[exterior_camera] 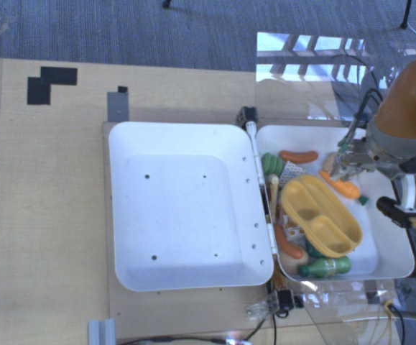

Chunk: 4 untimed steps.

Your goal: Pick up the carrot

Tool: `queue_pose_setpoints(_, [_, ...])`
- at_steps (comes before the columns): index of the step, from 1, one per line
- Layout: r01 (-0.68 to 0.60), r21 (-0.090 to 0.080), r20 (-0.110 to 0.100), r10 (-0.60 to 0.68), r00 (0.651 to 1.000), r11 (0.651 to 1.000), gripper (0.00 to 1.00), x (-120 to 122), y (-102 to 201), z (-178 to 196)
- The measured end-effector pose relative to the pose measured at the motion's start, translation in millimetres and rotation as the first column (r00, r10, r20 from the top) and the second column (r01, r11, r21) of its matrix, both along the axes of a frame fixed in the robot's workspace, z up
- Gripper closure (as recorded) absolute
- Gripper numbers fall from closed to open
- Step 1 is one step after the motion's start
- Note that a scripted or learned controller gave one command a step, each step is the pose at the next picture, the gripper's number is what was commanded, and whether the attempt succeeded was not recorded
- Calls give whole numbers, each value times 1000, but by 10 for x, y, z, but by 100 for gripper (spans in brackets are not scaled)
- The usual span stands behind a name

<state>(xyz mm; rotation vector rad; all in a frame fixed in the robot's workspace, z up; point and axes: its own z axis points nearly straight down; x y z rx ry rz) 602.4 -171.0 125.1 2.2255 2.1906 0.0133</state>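
On the left of the wooden bench [49, 214] lies the left bin [186, 207], a shallow white tray with a few small dark dots on its floor. Just beside it, across a thin divider, sits the right bin [387, 261], which is crowded with toy food. Near that bin's left wall a green vegetable [271, 165] stands close to the rim, and a red-orange sausage [299, 157] lies toward the far wall. A yellow divided tray [321, 215] rests tilted across the middle of the bin, with a green bottle [326, 267] lying on its side just below it and another reddish sausage [289, 246] beside the tray's lower left edge. The carrot [340, 186] lies just beyond the yellow tray's upper right edge, orange with a small green tip pointing toward the right. The gripper [345, 164] hangs directly above the carrot's upper end, at the end of the grey arm [409, 113] with its orange band, which leans in from the right. How far apart the gripper stands I cannot tell, and no object shows clearly clamped in it.
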Motion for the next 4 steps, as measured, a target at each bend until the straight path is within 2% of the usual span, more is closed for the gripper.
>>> queue_pose_setpoints(1, [277,10,-17,-277,961,961,100,-330,422,356])
queue_pose_setpoints(2, [503,11,-20,-503,864,864,100,-1014,1026,596])
queue_pose_setpoints(3, [769,11,-18,-769,639,639,100,-445,1329,1082])
queue_pose_setpoints(4, [553,5,-14,-553,833,833,100,-97,537,859])
